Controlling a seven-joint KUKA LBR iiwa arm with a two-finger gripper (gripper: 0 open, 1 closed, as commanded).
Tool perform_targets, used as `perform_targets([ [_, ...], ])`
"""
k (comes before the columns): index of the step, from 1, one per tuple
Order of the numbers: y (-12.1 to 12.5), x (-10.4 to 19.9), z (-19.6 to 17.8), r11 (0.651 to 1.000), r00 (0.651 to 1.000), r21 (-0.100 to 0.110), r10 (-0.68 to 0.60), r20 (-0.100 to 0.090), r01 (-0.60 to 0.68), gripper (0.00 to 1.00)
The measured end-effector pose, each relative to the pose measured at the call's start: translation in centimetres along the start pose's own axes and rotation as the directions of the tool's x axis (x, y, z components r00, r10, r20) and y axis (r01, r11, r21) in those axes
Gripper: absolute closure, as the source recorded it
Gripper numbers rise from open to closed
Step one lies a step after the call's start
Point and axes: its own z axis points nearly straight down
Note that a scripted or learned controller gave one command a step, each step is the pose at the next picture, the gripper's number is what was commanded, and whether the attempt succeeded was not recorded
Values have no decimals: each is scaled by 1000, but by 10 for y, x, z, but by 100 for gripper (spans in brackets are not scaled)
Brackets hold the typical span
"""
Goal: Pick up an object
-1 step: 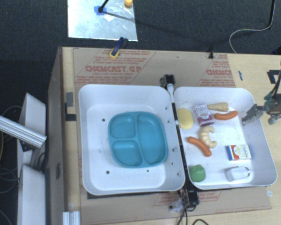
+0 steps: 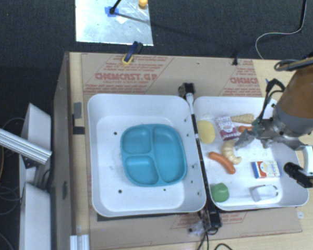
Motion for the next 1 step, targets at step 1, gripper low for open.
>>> perform_targets([
  [1,-38,39,78,1000,1000,-3,2,0,-2,0],
])
